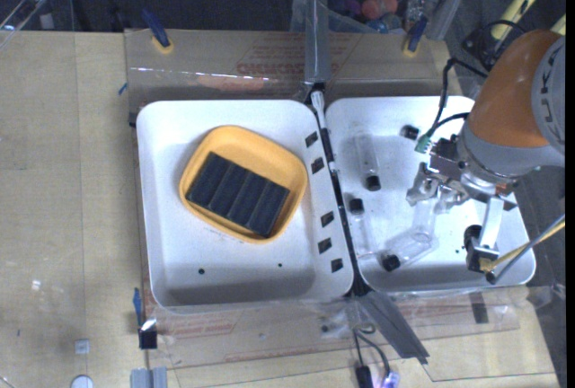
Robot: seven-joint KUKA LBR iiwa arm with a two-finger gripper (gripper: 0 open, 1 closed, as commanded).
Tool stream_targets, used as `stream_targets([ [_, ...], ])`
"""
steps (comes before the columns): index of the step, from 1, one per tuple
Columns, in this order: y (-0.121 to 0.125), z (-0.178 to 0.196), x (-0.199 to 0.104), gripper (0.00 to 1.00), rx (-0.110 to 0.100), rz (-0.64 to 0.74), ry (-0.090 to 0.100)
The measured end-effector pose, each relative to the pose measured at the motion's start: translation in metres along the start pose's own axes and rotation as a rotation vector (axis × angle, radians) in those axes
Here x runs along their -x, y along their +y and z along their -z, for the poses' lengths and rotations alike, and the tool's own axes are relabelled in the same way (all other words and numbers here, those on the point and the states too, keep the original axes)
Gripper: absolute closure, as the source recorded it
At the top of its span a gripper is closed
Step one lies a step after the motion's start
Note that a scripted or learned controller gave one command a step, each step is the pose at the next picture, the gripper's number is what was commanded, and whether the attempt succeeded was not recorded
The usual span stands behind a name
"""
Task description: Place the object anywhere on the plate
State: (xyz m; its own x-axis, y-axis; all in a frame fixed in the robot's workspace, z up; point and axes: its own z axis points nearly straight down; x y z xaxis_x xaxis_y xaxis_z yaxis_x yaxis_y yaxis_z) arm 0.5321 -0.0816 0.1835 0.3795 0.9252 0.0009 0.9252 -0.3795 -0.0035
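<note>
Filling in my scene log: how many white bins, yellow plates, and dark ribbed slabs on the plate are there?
White bins: 2 (left, right)
Yellow plate: 1
Dark ribbed slab on the plate: 1
Total: 4

Partial white letters on the arm's orange band [526, 94] — otherwise nothing legible

Even, bright overhead light, mild glare on the white bins [162, 198], soft grainy focus throughout.
</note>
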Motion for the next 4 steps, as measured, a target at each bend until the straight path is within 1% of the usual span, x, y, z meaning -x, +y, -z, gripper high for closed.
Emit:
stream_targets([
  [1,-0.041,0.000,-0.021,1.00,-0.003,0.178,-0.001],
  [2,-0.036,0.000,-0.113,1.00,0.002,0.339,-0.002],
  [3,-0.036,0.000,-0.113,0.00,0.002,0.338,-0.002],
  [4,0.008,0.000,-0.069,0.00,0.004,0.304,-0.002],
])
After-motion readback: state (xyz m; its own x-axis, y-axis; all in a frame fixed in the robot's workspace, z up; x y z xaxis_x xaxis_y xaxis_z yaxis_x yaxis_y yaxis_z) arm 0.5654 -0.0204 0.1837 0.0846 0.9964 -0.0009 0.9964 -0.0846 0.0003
